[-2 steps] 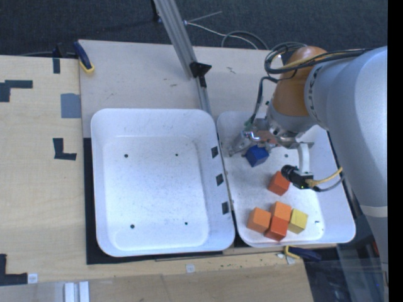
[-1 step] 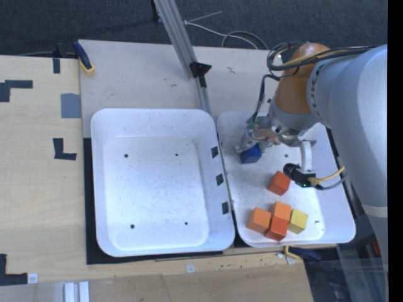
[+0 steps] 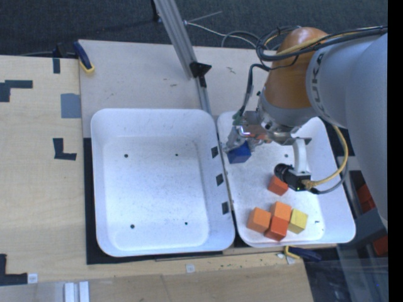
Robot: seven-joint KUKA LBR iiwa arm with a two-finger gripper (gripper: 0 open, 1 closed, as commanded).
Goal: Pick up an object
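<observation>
Two shallow white bins sit side by side on the counter [image 3: 38, 162]. Left bin [image 3: 157, 181] shows bare white floor with a few dark specks. At its 12 o'clock a slanted metal rail [image 3: 179, 33] crosses the counter, and a blue-and-yellow clamp [image 3: 84, 56] lies near 11 o'clock. Right bin [image 3: 327, 228] carries the blocks: a blue block [image 3: 238, 153] near its 10 o'clock corner, a lone orange block [image 3: 278, 185] about the middle, and toward 6 o'clock a cluster of orange blocks [image 3: 269, 220] with a yellow block [image 3: 298, 220] touching at their 3 o'clock side. The arm [image 3: 352, 99] reaches in from 3 o'clock, its orange band [image 3: 293, 74] bent over the right bin and the wrist pointing down. The end effector [image 3: 242, 142] hangs directly over the blue block, touching or just above it; whether the fingers are spread or pinching the block I cannot tell, since the wrist body covers them. Cables [image 3: 315, 181] loop beside the wrist, and the arm hides the bin's far rim.
</observation>
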